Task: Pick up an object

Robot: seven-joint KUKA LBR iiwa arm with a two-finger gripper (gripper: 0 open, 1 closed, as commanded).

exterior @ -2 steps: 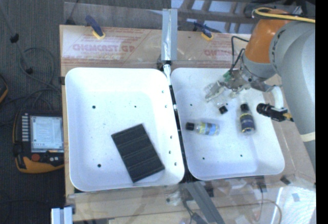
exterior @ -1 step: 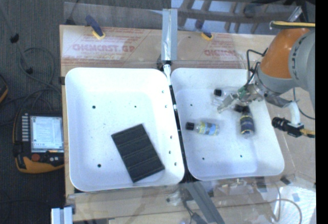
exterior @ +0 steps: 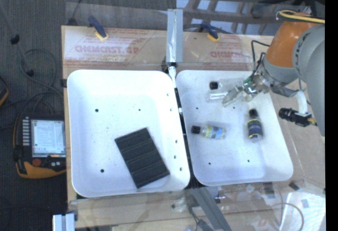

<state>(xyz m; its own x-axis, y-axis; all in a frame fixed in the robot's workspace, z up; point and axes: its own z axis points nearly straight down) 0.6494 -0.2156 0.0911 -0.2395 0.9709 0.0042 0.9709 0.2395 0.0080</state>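
The arm's hand [exterior: 237, 93] hangs over the back of the right bin [exterior: 274, 164], its fingers spread apart around a clear bottle with a black cap [exterior: 217, 89]. Nearer the front lie a yellow-labelled bottle [exterior: 209, 131] and a dark bottle [exterior: 254, 125]. A black ridged pad [exterior: 141, 157] lies in the left bin [exterior: 90, 98].

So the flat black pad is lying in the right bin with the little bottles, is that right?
Not quite. The camera view shows the flat black pad lying in the left bin, alone. The little bottles are in the right bin, where the gripper is reaching in.
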